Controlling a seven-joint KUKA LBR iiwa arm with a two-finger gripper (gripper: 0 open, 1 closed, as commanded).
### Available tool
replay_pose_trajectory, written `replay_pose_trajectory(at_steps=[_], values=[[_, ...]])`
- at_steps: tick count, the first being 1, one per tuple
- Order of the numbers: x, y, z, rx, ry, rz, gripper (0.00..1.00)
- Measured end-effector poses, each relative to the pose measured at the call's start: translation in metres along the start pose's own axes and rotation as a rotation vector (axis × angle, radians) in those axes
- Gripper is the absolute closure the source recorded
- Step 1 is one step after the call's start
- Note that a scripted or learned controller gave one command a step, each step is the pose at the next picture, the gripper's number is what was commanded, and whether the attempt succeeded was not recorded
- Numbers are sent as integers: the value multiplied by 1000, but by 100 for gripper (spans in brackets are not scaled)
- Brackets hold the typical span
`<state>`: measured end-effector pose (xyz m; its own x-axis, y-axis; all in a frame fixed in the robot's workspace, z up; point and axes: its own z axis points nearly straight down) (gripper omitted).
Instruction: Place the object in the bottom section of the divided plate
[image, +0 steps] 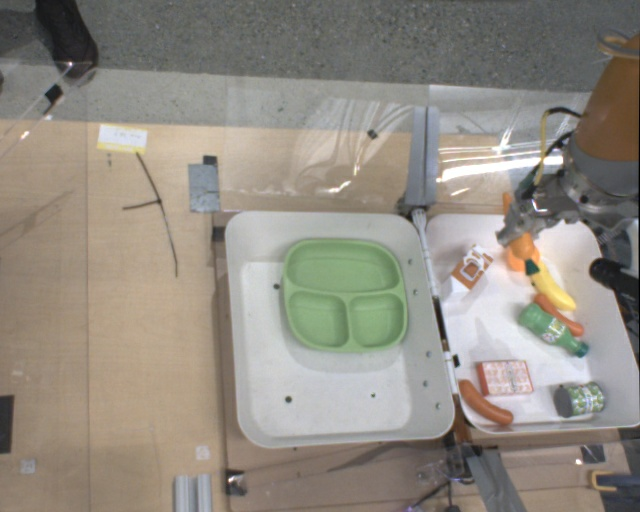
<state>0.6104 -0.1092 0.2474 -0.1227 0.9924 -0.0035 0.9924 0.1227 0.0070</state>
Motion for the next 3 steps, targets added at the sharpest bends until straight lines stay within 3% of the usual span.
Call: replay_pose_trajectory(at_steps=[1, 2, 3], values=[[56, 10, 13, 0, 2, -126, 100], [129, 70, 56, 2, 3, -120, 100], [188, 70, 111, 3, 5, -114, 100]])
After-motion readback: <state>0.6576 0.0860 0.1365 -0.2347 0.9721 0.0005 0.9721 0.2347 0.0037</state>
